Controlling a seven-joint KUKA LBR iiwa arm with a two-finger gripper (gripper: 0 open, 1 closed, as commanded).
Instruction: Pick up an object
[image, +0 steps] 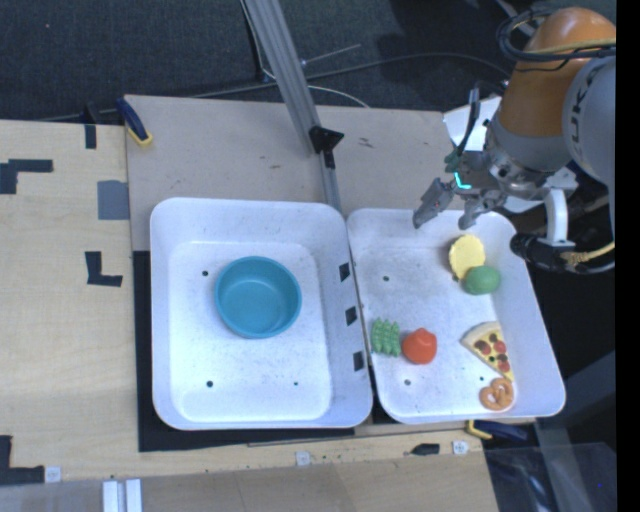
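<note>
Left bin (180, 235) holds 1 blue bowl (259, 296); right bin (395, 395) holds 6 small items: yellow piece (465, 253) touching green ball (482, 280), pizza slice (489, 347), orange-red tomato (420, 346) beside green leafy piece (385, 336), pretzel (497, 394) at near edge; gripper (445, 213) over right bin's far edge, fingers spread, grasping nothing, just above yellow piece.

**Bench and what rests on it**

The tan bench (60, 300) carries two shallow white bins side by side: the left bin (170, 235) towards its middle, the right bin (535, 395) touching it, by the right edge. Black tape marks (98, 268) dot the left side.
</note>
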